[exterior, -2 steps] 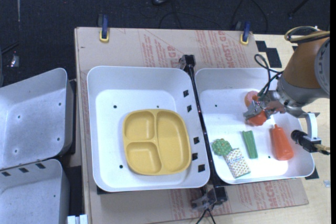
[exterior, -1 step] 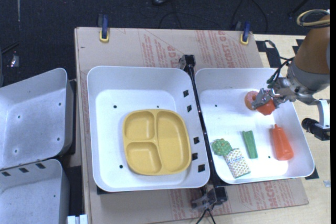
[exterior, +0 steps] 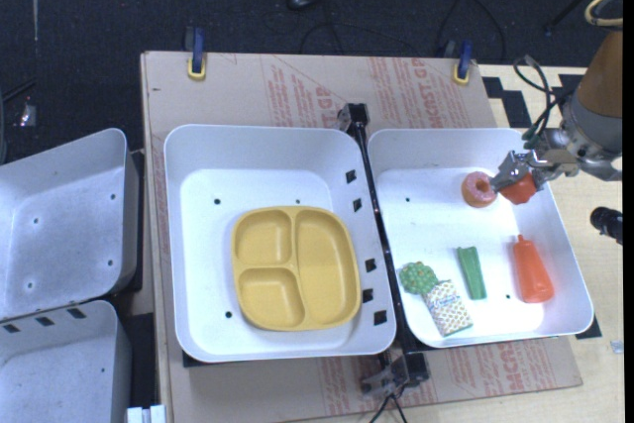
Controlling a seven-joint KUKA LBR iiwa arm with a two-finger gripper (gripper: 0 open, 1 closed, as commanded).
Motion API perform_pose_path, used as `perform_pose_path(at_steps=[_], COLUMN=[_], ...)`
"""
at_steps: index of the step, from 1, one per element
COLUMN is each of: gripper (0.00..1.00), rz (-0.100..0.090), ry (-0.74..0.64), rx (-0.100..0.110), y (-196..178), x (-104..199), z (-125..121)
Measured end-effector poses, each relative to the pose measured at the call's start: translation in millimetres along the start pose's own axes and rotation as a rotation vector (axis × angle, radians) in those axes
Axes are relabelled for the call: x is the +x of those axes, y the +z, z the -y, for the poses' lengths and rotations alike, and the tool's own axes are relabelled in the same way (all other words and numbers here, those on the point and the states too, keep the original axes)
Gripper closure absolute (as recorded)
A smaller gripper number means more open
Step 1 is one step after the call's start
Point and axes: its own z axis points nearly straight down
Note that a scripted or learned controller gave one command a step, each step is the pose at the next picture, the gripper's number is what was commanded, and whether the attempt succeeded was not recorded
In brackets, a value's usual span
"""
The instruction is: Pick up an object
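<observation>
My gripper (exterior: 517, 177) hangs over the upper right part of the right bin (exterior: 426, 154), with the arm coming in from the right edge. A small red object (exterior: 519, 192) sits between its fingertips, and the fingers are shut on it. Just left of it, a pink ring-shaped doughnut (exterior: 479, 190) lies on the bin floor. Lower in the same bin are an orange bottle (exterior: 532, 269), a green stick (exterior: 472, 271), a green broccoli piece (exterior: 417, 277) and a small patterned box (exterior: 449, 308).
The left bin (exterior: 198, 163) holds a yellow divided plate (exterior: 295, 266). A black divider with clips (exterior: 369, 213) runs between the bins. White bin lids (exterior: 59, 213) lie off the bench to the left. Yellow clamps (exterior: 196, 64) hold the board's far edge.
</observation>
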Motion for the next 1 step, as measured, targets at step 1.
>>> perform_pose_path(at_steps=[1], gripper=[1.0], rz=[-0.001], ry=[0.0], rx=[0.002], y=[-21.8], x=[-0.2], z=[-1.1])
